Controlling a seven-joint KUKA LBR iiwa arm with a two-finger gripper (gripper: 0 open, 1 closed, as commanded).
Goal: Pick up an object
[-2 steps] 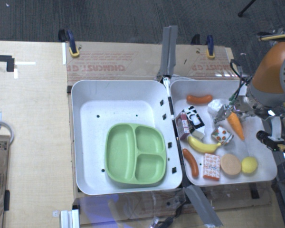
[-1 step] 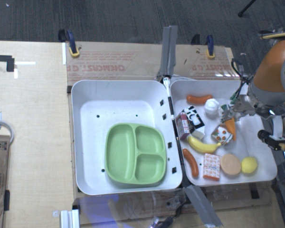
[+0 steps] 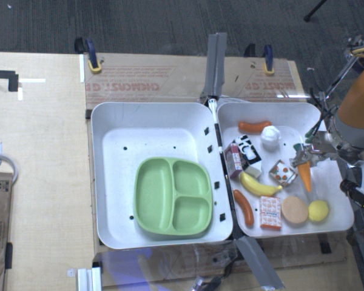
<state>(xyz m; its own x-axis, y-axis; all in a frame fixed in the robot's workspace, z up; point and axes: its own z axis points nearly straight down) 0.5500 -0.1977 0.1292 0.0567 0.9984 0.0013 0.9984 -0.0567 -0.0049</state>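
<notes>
Carrot-shaped orange plastic toy point(image 3: 304, 176), tapered and stiff, looks light and rather slick, so I judge it best taken across its thick upper end, where two pads would seat more squarely than on the narrow tip. It lies in the right-hand shallow white bin point(image 3: 291, 107), directly under and just ahead of the metal two-finger gripper point(image 3: 306, 156), its thick end touching or nearly touching the tool. Whether the gripper is wide, narrow or already closed on it cannot be told.

Hand point(image 3: 304, 157) above carrot point(image 3: 305, 177)
</notes>
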